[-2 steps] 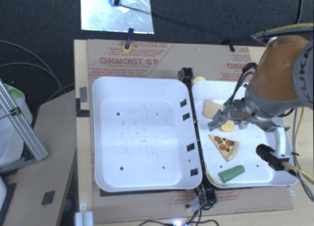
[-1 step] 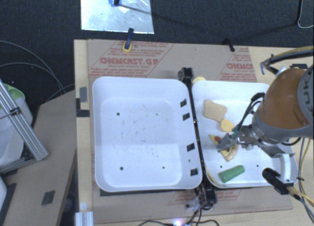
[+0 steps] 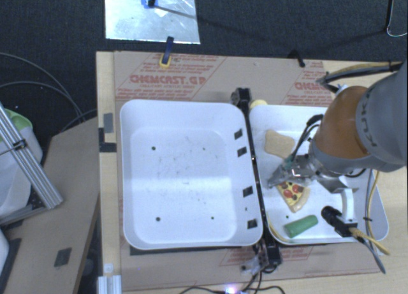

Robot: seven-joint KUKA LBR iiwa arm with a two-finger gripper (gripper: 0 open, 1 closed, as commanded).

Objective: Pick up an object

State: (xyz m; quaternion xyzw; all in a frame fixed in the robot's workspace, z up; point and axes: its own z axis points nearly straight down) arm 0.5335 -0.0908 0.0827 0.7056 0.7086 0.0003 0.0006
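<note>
the hand (image 3: 285, 176) sits just above the pizza slice (image 3: 294, 193); its opening can't be told.

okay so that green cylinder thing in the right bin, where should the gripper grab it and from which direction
Probably at its middle, coming straight down from above. The green cylinder lies flat near the right bin's front rim, its long axis tilted slightly, so the fingers should close across its narrow width. The pizza slice sits just behind it, apart, leaving room.

Position: fixed above the bench
Facing: downward at a slant
Range: moderate, taking in both shallow white plastic bins (image 3: 185, 114) and surrounding floor
</note>
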